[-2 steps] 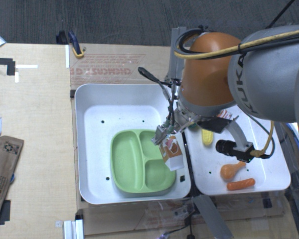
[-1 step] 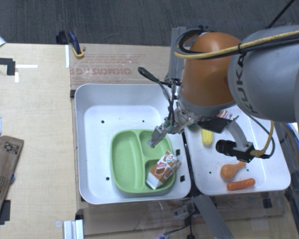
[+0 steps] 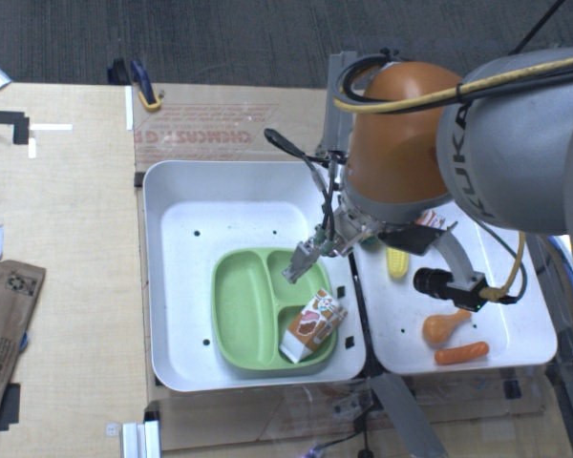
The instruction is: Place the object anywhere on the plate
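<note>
Pale wooden worktop (image 3: 67, 256) carries two shallow white plastic bins side by side. Nearest the camera, in the left bin (image 3: 172, 256), lies a light green divided plastic plate (image 3: 244, 318), and a small orange-and-white printed carton (image 3: 312, 325) rests tilted in the plate's lower right compartment, touching its rim. Just above the carton, over the plate's upper right section, hangs the gripper (image 3: 299, 263), apart from the carton; whether its fingers are apart or together cannot be told from this angle. In the right bin (image 3: 516, 351), close to the front wall, lie an orange toy carrot (image 3: 461, 353) and, just behind it, an orange gourd-shaped toy (image 3: 444, 326). A yellow corn-like piece (image 3: 397, 261) sits further back, partly hidden by the arm. The grey arm with its orange band (image 3: 401, 132) covers much of the right bin's far half. Beyond the bins lies flat brown cardboard (image 3: 229, 132), with a crumpled brown paper bag (image 3: 5, 332) at the left edge.
</note>
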Controlling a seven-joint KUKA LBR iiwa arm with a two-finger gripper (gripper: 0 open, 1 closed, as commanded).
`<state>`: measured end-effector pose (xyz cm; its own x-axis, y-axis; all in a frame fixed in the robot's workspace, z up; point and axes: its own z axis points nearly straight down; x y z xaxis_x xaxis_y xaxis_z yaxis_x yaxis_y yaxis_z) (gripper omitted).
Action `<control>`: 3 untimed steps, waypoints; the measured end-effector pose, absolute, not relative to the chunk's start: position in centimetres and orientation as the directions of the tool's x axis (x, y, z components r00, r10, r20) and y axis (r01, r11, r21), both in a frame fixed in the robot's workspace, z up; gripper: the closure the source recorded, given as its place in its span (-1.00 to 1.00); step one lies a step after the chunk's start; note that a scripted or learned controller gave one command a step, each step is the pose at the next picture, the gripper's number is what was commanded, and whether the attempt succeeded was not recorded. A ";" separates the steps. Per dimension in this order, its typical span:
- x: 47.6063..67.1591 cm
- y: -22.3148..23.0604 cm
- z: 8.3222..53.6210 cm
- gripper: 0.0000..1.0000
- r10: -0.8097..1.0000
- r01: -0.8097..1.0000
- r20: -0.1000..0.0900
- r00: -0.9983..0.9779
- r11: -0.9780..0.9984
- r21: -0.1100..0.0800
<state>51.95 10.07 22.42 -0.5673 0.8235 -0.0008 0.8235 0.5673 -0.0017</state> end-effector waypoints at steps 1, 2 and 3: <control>56.7 4.4 25.2 -1.00 0.885 0.885 -0.002 -0.465 0.465 -0.001; 56.2 -2.8 19.4 -1.00 0.988 0.988 0.000 -0.155 0.155 -0.004; 65.9 -8.7 20.7 -1.00 0.928 0.928 -0.003 -0.373 0.373 0.000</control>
